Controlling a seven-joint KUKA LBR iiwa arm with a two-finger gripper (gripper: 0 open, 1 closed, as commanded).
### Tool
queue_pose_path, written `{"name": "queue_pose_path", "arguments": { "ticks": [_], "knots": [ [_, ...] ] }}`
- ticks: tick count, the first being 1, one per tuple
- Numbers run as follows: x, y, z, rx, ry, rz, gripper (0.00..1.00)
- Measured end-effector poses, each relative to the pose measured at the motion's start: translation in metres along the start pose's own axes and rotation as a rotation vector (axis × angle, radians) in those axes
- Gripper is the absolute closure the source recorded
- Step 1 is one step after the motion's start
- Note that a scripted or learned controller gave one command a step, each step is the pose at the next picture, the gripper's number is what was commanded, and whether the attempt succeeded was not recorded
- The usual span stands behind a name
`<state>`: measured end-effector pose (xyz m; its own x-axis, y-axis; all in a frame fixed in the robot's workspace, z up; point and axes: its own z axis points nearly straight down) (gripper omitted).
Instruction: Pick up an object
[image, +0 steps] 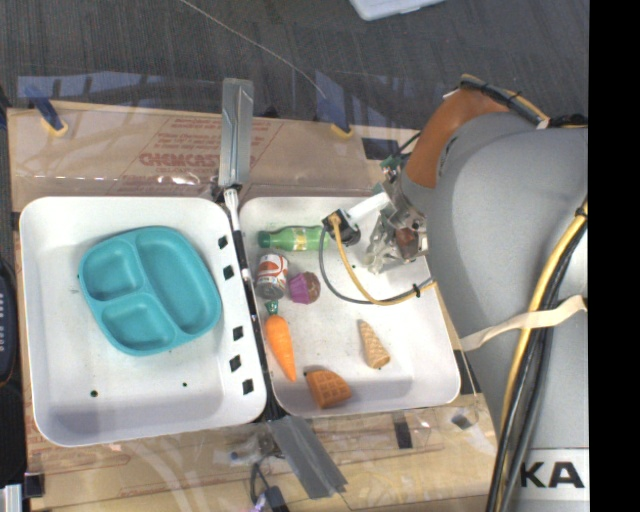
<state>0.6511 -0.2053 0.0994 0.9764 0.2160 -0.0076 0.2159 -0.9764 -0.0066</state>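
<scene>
Lying nearest the camera in the right shallow white bin (440, 375) are a brown waffle piece (328, 387), a tan ice-cream cone (374, 345) and an orange plastic carrot (281, 347). Beyond them sit a purple round toy (304, 288), a small red-and-white can (271, 270) and a green plastic bottle (293, 238) on its side. The grey arm's gripper (392, 243) is at the bin's far right; jaw state cannot be determined. The left white bin (60, 400) holds a teal divided plate (150, 288).
</scene>
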Motion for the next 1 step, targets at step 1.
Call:
{"name": "queue_pose_path", "arguments": {
  "ticks": [1],
  "knots": [
    [0.0002, -0.0014, -0.0084, 0.002, -0.002, -0.005, 1.00]
  ]
}}
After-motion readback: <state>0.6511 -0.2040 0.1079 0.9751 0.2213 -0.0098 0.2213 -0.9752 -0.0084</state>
